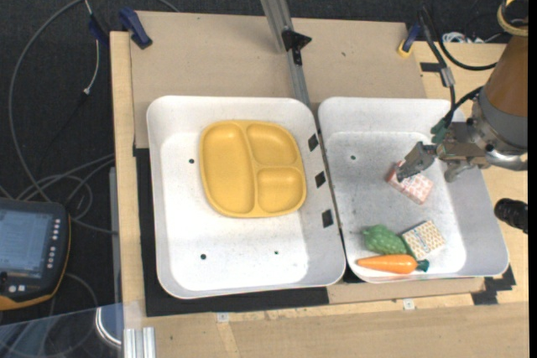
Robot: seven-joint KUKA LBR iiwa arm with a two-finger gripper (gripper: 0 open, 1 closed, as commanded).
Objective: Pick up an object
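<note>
Arm: the grey arm (pixel 503 109) with its orange band enters from the right of the camera view and hangs over the right bin.
Jaws: two dark fingers point down and stand apart, one at the left (pixel 412 163) over the pink-and-white packet, the other further right above the bin floor; nothing is seen clamped between them.
Gripper point: the gripper (pixel 436 165) sits over the upper right part of the right bin.
Pink-and-white packet: the pink-and-white packet (pixel 412 185) lies flat on the bin floor, just under and touching or almost touching the left finger; which of the two cannot be told.
Right bin: the right bin (pixel 361 117) also holds three things along its near edge.
Green toy: a green vegetable toy (pixel 383 239) lies near the front, well below the jaws.
Carrot: an orange carrot toy (pixel 388 264) lies against the front rim, just beside the green toy.
Patterned block: a small patterned block (pixel 424 239) lies tilted, right of the green toy.
Left bin: the left bin (pixel 168 180) bears a yellow divided plate (pixel 252 168) with three compartments.
Worktop: the worktop (pixel 210 54) is pale board, both bins side by side on it.
</note>
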